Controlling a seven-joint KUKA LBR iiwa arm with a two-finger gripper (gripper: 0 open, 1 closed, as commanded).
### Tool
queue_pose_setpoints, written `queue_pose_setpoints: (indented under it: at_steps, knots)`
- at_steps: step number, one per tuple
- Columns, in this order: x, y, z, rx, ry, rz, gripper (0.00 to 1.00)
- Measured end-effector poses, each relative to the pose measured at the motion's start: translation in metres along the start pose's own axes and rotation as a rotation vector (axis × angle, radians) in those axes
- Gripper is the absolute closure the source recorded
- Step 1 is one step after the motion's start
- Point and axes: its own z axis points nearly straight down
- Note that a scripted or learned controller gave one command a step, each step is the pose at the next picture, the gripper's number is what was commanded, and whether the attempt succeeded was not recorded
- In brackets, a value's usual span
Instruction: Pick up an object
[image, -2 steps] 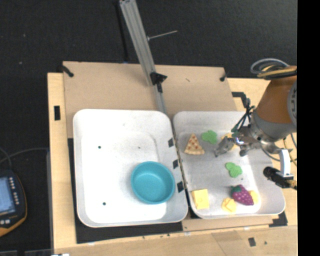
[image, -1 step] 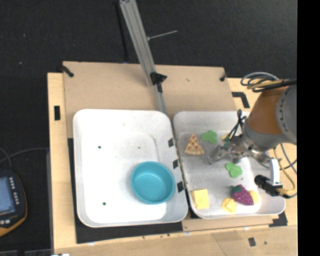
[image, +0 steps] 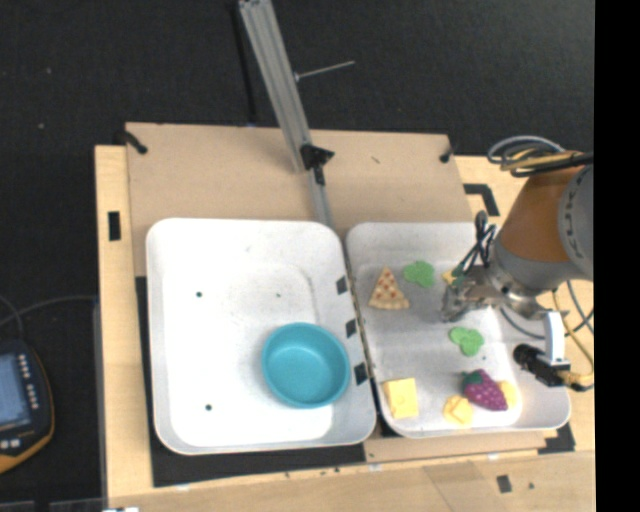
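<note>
1. Looking down from the camera view: jaws low inside the right bin, hanging off the grey arm with its orange band. Impossible to tell whether wide or narrow; too small and dark to read.
2. Nearest candidates: a green piece just below the jaws, another green piece to their left, a tan wedge further left. Nothing visibly caught between the jaws.
3. Near the front rim: yellow block, purple grapes, small yellow piece, well apart from the jaws.
4. Likely trouble: closing on bare bin floor between the two green pieces and lifting nothing; nudging the flat green piece aside instead of gripping it.
5. Left bin with a blue bowl: far off, probably no hazard here.
</note>
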Motion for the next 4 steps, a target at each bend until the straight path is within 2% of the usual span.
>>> queue_pose_setpoints:
  at_steps: [2,3,4]
  knots:
    - [0.006,0.01,-0.087,0.003,0.0,-0.01,1.0]
    - [0.005,0.011,-0.102,0.003,0.001,-0.012,1.0]
    - [0.062,0.02,-0.11,0.001,0.001,-0.01,1.0]
